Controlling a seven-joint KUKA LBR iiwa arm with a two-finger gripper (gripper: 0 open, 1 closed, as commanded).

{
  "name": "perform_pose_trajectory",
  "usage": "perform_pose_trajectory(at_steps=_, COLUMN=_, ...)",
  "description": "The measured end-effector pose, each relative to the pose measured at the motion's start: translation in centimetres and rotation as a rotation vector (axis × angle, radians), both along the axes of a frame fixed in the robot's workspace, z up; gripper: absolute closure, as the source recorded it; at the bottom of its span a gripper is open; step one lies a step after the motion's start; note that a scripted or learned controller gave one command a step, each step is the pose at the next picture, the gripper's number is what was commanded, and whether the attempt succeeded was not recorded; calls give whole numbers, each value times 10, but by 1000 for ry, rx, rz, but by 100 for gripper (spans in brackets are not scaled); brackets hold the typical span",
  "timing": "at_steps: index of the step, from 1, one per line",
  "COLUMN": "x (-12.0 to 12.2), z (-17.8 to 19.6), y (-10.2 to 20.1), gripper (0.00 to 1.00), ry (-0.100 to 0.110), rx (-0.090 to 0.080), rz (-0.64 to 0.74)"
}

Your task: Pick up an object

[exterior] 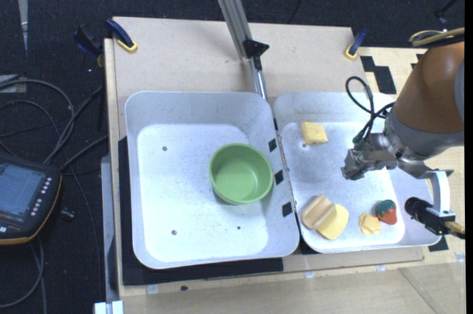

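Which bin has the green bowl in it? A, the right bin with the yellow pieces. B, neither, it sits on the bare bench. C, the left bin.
C: the green bowl stands upright in the left bin, near its right wall, while the yellow pieces lie in the right bin.

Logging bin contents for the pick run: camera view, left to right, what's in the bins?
green bowl → yellow block → large yellow piece → gripper → small yellow piece → red and green toy
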State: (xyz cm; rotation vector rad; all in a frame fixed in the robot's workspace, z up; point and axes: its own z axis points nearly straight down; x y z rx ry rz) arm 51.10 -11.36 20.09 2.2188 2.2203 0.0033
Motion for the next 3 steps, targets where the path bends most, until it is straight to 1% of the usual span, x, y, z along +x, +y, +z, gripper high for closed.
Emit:
perform_pose_trajectory(at_steps=1, x=1, z=50, y=0, gripper=100, ry=0, rx=0, rz=0)
perform_pose_trajectory(at_steps=2, x=9, z=53, y=60, gripper=100, ry=3, rx=2, rz=5)
perform_pose_trajectory(at_steps=3, x=16, z=47, y=122, gripper=100, ry=4, rx=2, rz=5)
